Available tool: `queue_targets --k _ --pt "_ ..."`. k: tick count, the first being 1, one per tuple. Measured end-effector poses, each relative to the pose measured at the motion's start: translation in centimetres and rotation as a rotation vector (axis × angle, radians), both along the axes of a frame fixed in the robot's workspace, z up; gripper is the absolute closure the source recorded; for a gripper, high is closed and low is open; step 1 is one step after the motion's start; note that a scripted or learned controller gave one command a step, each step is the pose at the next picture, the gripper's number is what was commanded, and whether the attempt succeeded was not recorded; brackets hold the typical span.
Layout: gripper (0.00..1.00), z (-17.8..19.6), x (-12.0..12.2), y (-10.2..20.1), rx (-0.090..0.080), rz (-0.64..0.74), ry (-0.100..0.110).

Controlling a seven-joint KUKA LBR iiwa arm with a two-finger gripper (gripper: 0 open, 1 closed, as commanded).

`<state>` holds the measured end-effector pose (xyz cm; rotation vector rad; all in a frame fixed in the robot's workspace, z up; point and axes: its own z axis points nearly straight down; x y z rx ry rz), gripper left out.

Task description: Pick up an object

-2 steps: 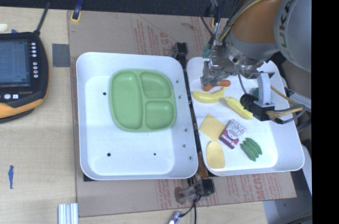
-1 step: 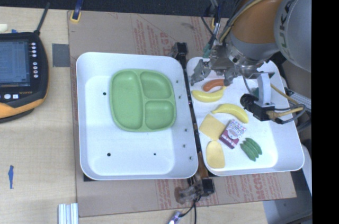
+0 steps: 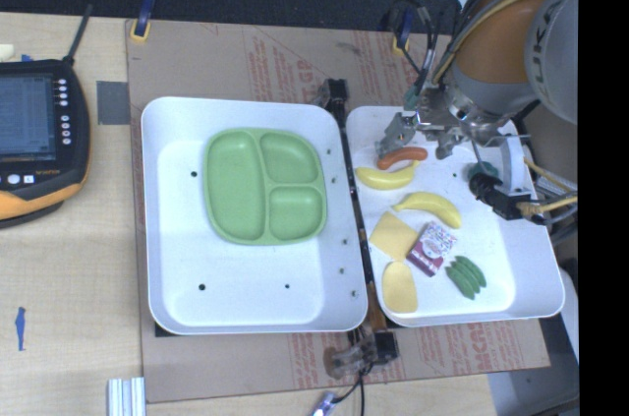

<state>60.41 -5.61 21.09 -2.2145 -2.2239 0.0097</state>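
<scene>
Two white bins sit side by side on a brown cardboard sheet (image 3: 246, 60). The left bin (image 3: 177, 296) holds one green plate (image 3: 263, 185) with three compartments, lying flat near the bin's middle.

The right bin (image 3: 526, 291) holds seven small items. One orange-red sausage (image 3: 403, 154) lies at the far left of the bin, just under the gripper (image 3: 421, 137). Two yellow bananas are there: one (image 3: 384, 177) touching the near side of the sausage, the other (image 3: 429, 206) a little nearer and to the right. Two pale yellow pieces lie along the bin's left side, a cheese wedge (image 3: 392, 235) and a rounder slice (image 3: 398, 287) below it. One small maroon packet (image 3: 431, 248) rests just beside the wedge; its print is too small to read. One green pod (image 3: 466, 275) lies to the right of the packet.

The arm (image 3: 511, 21) comes in from the right, with its gripper low over the bin's far left corner, close above the sausage. Whether the jaws are wide or narrow cannot be told, and nothing is seen held.

One pendant (image 3: 34, 134) with a screen lies on the bench to the left; its screen text is unreadable. Faint red print on the cardboard is also illegible.
</scene>
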Motion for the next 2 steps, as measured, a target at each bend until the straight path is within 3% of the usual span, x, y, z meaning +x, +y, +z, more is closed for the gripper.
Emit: queue_targets --k 1,2 --pt "0.0 -11.9 -1.4 -4.8 0.001 0.0 0.0" --pt "0.0 -12.0 -6.6 -4.6 0.002 0.001 -0.001"
